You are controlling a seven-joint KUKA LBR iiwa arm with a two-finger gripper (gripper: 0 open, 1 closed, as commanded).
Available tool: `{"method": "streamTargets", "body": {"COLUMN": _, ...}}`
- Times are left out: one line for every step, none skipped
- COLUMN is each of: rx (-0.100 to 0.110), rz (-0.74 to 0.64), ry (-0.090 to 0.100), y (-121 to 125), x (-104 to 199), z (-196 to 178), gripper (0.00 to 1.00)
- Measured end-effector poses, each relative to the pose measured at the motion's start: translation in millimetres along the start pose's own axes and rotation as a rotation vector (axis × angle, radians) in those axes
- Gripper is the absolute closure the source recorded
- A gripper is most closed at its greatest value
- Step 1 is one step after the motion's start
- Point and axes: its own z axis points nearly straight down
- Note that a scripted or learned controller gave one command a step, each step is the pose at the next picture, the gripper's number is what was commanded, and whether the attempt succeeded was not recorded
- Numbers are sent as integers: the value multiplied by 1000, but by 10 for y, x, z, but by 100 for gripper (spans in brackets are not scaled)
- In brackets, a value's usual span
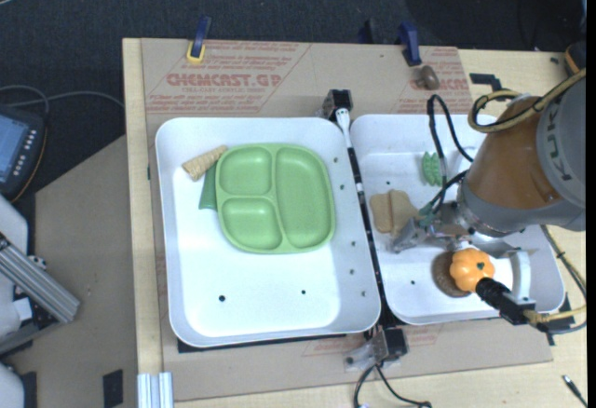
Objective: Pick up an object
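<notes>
In the right bin (400,141) my gripper (411,237) points down and to the left, its tip just below and right of a tan block (390,209) that lies near the bin's left wall. I cannot see whether it touches the block. A small green object (431,168) rests further back in the same bin. An orange rounded object (467,270) sits at the bin's front, close under my wrist. Nothing is visibly held.
The left bin (186,276) holds a green divided plate (277,197) with a darker green piece (207,196) sticking out from its left edge, and a tan cone-like piece (202,162) at the back left. The arm covers the right bin's right side.
</notes>
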Motion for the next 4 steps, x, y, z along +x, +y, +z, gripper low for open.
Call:
{"method": "streamTargets", "body": {"rx": -8, "rz": 2, "ry": -2, "y": 14, "x": -5, "z": -136, "gripper": 100}}
{"method": "streamTargets", "body": {"rx": -12, "rz": 0, "ry": -4, "y": -11, "x": -13, "z": -564, "gripper": 100}}
{"method": "streamTargets", "body": {"rx": -13, "rz": -1, "ry": -4, "y": -51, "x": -20, "z": -1003, "gripper": 100}}
{"method": "streamTargets", "body": {"rx": -14, "rz": -2, "ry": -4, "y": -41, "x": -19, "z": -1417, "gripper": 100}}
